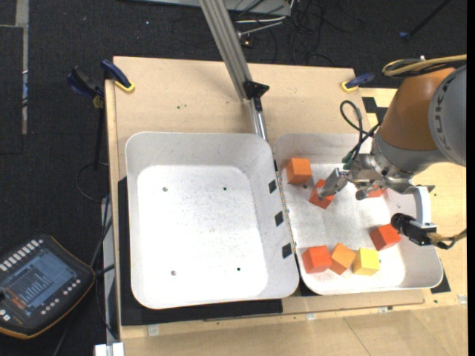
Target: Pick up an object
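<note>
The right bin (349,225) holds several blocks. An orange block (299,170) lies near its back left. A small red block (320,196) sits tilted just in front of it, right at the tip of my gripper (332,187), which reaches in from the right; whether the block is gripped is unclear. Along the front edge lie a red-orange block (317,259), an orange block (343,257) and a yellow block (367,261). Another red block (385,236) lies at the right, and a red piece (375,192) peeks out under the wrist.
The left bin (194,221) stands beside the right one, their walls meeting at the middle. A metal pole (226,39) slants over the bench's back. The arm's cable and a black fitting (410,228) hang over the right bin's right side.
</note>
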Robot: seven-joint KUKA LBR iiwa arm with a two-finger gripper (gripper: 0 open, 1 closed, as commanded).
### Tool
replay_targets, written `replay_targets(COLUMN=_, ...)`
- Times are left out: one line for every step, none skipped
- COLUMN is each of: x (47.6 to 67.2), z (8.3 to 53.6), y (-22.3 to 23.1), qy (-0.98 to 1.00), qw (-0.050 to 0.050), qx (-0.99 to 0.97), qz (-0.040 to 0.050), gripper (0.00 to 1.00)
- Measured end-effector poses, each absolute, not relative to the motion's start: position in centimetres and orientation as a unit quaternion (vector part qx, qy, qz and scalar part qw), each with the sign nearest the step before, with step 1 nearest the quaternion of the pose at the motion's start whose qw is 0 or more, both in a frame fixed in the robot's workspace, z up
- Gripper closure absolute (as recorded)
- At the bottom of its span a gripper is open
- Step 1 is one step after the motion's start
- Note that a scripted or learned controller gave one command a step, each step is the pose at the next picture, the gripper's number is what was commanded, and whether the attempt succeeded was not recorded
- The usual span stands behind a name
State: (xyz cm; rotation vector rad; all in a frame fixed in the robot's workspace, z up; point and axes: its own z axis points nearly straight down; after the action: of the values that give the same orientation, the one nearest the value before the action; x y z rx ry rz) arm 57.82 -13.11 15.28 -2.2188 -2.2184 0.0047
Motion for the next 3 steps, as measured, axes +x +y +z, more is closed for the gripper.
replay_targets(x=57.7, z=9.9, y=-13.0, qy=-0.707, qw=0.002, qx=-0.707, qz=0.0016, gripper=0.00)
replay_targets(x=57.9, z=11.3, y=-13.1, qy=-0.707, qw=-0.001, qx=-0.707, qz=-0.0002, gripper=1.00)
replay_targets(x=58.0, z=16.7, y=-14.2, qy=-0.707, qw=-0.003, qx=-0.707, qz=-0.0014, gripper=1.00)
